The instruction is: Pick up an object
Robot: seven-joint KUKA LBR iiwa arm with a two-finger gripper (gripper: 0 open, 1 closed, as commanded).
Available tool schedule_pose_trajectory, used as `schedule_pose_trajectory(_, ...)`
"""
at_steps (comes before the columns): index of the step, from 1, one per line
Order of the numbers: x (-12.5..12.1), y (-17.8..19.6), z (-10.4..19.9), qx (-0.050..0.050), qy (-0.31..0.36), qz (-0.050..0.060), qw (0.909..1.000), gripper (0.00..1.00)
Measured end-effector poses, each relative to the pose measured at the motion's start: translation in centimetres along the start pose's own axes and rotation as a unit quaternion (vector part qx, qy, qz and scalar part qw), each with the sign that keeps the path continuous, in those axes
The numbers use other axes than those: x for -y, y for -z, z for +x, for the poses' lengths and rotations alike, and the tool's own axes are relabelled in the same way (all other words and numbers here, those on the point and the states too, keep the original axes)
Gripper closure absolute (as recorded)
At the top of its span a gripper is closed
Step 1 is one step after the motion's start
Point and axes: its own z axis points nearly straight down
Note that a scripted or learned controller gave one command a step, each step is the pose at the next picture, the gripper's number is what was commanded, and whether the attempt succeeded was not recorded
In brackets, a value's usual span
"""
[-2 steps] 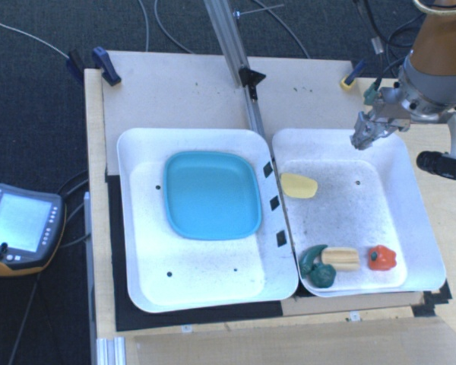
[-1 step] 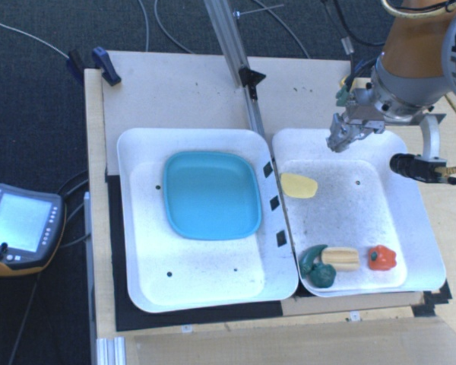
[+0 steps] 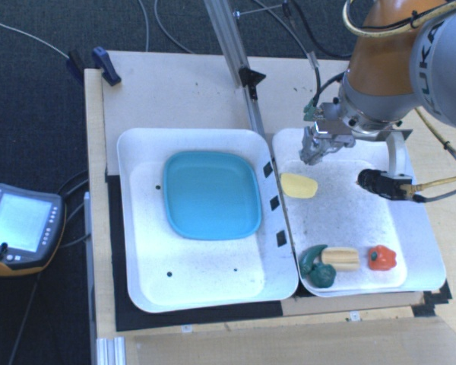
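Observation:
My gripper (image 3: pixel 313 152) hangs over the back left part of the right bin (image 3: pixel 349 211), just above and to the right of a pale yellow lemon-like piece (image 3: pixel 299 185). Nothing shows between its fingers. At the front of that bin lie a green pepper-like piece (image 3: pixel 317 267), a tan block (image 3: pixel 340 258) touching it, and a red tomato-like piece (image 3: pixel 381 258).
The left bin (image 3: pixel 137 204) holds a light blue square plate (image 3: pixel 212 194). A metal pole (image 3: pixel 232 44) slants up from between the bins. A black fitting with a cable (image 3: pixel 384 183) sits at the right bin's right side. A teach pendant (image 3: pixel 19 226) lies far left.

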Motion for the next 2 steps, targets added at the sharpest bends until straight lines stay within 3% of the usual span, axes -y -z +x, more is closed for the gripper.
schedule_pose_trajectory(2, 2.0, -0.1, 10.2, 0.000, 0.000, 0.000, 1.0000, 1.00)
